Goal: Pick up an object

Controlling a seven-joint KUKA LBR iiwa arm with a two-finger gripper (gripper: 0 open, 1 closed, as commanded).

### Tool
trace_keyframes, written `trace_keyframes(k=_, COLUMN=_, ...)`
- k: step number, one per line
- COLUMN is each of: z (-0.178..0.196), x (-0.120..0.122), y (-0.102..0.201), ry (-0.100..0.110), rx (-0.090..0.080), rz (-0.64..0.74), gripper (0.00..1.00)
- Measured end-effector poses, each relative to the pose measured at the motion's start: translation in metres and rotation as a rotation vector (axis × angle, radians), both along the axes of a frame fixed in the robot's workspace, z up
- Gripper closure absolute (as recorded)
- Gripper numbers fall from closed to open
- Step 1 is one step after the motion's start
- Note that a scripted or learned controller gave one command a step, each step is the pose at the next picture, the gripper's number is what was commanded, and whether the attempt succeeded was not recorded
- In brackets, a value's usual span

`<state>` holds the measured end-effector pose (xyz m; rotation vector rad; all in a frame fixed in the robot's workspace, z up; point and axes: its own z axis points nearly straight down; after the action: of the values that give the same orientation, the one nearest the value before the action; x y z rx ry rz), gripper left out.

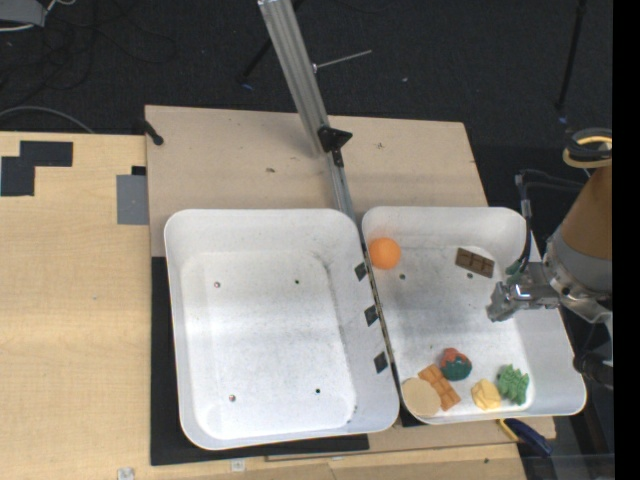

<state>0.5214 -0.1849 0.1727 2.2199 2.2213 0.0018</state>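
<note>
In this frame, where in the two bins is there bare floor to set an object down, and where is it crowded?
The left bin shows bare floor throughout. In the right bin, the middle is free, bordered by the orange ball, the brown block and the gripper. Its near edge is crowded: tan disc, orange piece, yellow piece, green piece.

2 shallow white bins sit side by side: the left bin (200, 238) and the right bin (500, 223). In the right bin lie 1 orange ball (384, 253), 1 brown block (475, 261), 1 tan disc (421, 398), 1 orange piece (440, 383), 1 dark green and red item (456, 365), 1 yellow piece (486, 395) and 1 green leafy piece (514, 382)
</note>
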Motion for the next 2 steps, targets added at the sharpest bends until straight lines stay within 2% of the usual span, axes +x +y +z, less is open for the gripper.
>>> trace_keyframes(k=1, z=0.044, x=-0.004, y=0.002, ry=-0.001, rx=0.0, rz=0.0, gripper=1.0)
trace_keyframes(k=2, z=0.071, x=-0.004, y=0.001, ry=0.0, rx=0.0, rz=0.001, gripper=1.0)
